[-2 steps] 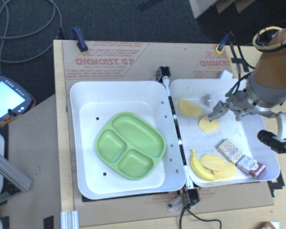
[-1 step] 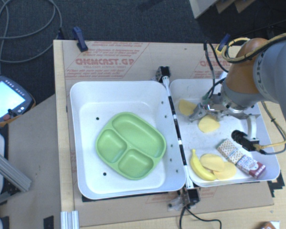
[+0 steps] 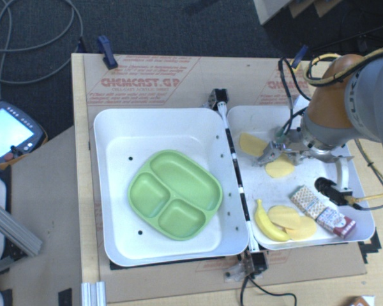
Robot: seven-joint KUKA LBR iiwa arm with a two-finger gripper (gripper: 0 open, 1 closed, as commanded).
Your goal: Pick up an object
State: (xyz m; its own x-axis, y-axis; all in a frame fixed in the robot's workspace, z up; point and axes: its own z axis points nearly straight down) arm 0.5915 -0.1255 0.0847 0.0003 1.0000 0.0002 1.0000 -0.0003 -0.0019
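1. Your gripper (image 3: 272,154) is down inside the right bin (image 3: 364,231), near its far-left corner. The arm comes in from the bin's right edge, so the wrist hangs over the far half and hides part of the floor there.

2. The fingertips look splayed a bit, with nothing between them as far as I can make out. It's small and murky, so don't count on a grasp yet.

3. Closest candidates: a pale yellow wedge (image 3: 251,144) just beside the tips, toward the bin's far-left corner, and a flat yellow disc (image 3: 280,169) right under or touching the fingers on the near side. Can't tell if there's real contact.

4. The rest sits along the near edge: the banana (image 3: 266,222) curled by the near-left corner, two more yellow slices (image 3: 290,220) lapped against it, then a patterned packet (image 3: 307,202) and a small red-and-white carton (image 3: 336,222) toward the near-right corner. All flat, which suits a top-down pinch.

5. The green divided plate (image 3: 173,194) sits alone mid-floor of the left bin (image 3: 108,129), well apart from the action, probably the drop spot.

6. My guess: the disc is thin and may slip out.
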